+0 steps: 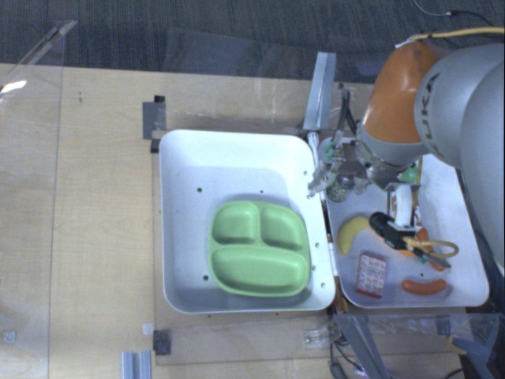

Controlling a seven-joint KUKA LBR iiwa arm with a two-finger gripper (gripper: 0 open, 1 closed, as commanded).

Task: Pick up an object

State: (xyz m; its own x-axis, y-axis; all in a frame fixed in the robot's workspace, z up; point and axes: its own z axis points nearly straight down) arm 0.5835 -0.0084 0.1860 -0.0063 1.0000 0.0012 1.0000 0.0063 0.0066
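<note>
The arm is reaching into the far left corner of the right bin (pixel 470 287), where the end effector (pixel 341 178) hangs over the clutter, its opening I cannot tell, so the next move should be a descent onto one object such as the banana (pixel 353 233).

From my remote station I can read almost nothing: dark letters run down the grey arm (pixel 465 93) beside its orange band, cut off and too slanted to spell out. A small red patterned packet (pixel 371 275) near the front edge of the right bin (pixel 465 290) carries print too fine to read. I can read nothing else.
</note>
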